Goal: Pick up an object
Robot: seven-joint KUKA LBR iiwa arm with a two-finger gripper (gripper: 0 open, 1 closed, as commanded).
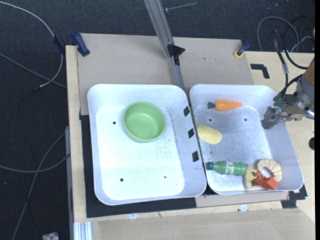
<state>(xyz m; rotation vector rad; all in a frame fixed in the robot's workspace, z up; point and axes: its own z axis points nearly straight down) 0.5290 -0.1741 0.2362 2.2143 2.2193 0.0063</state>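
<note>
Bench surroundings, seen from above

A wooden board [125, 59] carries a blue clamp [80, 44] at 10 o'clock, a yellow clamp [242, 48] at 2 o'clock and a metal rail [157, 19] at 12; grey cables [30, 89] lie on the dark floor at 9.

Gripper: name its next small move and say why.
Probably shift the gripper left into the right bin toward the carrot, the nearest object. The gripper sits at the bin's right rim with nothing between its fingers.

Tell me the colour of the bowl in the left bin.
Light green: the round light green plastic bowl shows best in the camera view, sitting in the left white bin.
</note>
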